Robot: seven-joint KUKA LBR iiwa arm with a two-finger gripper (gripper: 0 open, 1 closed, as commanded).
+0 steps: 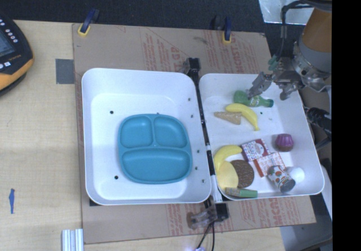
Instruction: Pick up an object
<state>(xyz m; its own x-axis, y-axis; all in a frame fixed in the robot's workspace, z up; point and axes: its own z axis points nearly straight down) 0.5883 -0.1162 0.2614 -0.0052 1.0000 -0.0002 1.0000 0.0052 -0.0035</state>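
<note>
Where jaws (260,91) hover, spread, holding nothing | green object (248,98), small, elongated

Gripper (269,87) sits over the right bin's (313,131) far edge, w/ one finger tip touching a green toy (246,97), and nothing seen clamped between the fingers. Toy banana (245,113) lies just below the green toy, purple item (284,142) further toward the bin's near right. Left bin (96,131) holds a blue divided plate (154,148) at its center.
</note>
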